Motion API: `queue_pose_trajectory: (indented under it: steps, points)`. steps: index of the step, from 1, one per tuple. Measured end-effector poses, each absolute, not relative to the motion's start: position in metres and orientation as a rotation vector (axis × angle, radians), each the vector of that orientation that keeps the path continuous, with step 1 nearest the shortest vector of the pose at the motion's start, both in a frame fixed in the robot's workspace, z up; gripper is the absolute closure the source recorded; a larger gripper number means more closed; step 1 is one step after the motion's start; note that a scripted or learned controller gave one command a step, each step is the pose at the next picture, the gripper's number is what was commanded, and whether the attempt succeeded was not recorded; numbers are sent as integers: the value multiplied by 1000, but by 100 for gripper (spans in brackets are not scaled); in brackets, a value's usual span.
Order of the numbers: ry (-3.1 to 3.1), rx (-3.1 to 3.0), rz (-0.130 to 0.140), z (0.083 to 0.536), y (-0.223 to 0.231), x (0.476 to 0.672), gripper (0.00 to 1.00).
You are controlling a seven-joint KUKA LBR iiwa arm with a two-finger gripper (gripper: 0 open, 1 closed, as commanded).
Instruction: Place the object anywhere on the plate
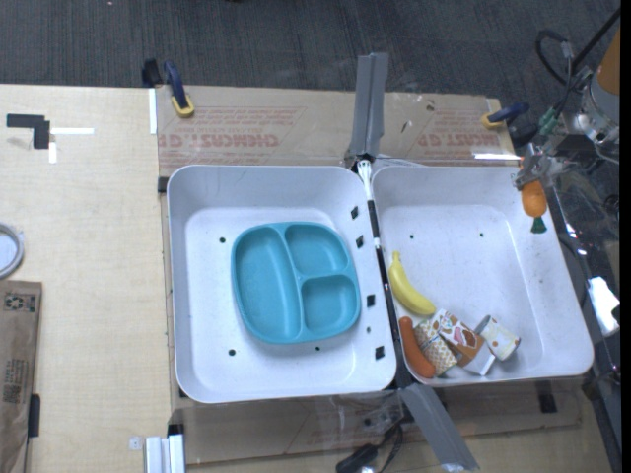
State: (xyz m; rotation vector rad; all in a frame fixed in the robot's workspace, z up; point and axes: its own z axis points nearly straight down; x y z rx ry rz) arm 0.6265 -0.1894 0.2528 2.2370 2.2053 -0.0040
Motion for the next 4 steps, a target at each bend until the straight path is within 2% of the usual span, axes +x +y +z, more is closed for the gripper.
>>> queue_pose_trajectory:
  steps: [1, 2, 3, 4]
  points:
    - [2457, 1959, -2, 210, -119, 659, 100]
    - [2455, 1962, -3, 191, -10, 659, 100]
    - [2411, 2017, -4, 193, 71, 572, 100]
    - [2409, 2019, -4, 193, 70, 572, 0]
